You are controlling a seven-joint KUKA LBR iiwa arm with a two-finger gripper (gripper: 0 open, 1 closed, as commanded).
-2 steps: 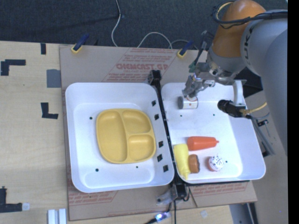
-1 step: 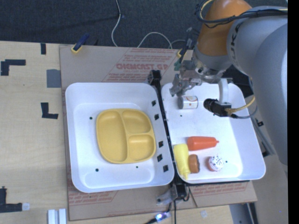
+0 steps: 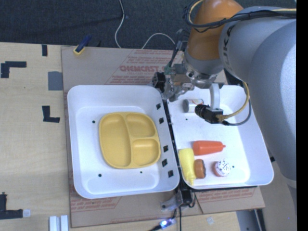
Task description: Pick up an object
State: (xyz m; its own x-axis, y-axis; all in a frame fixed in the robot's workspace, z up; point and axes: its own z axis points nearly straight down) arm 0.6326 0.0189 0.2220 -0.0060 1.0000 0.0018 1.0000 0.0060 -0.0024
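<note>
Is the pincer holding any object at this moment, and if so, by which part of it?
It cannot be told. The pincer hangs over the right bin's far left corner, and its tip is too unclear to show any object between it.

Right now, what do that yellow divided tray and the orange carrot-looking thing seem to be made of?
The yellow divided tray looks like moulded plastic with a matte finish: one even colour, smooth rounded compartment walls. The orange carrot-shaped toy is probably plastic too, going by its uniform colour and slight sheen, though soft rubber can't be ruled out. Both lie in white bins that look like thin, smooth plastic.
</note>
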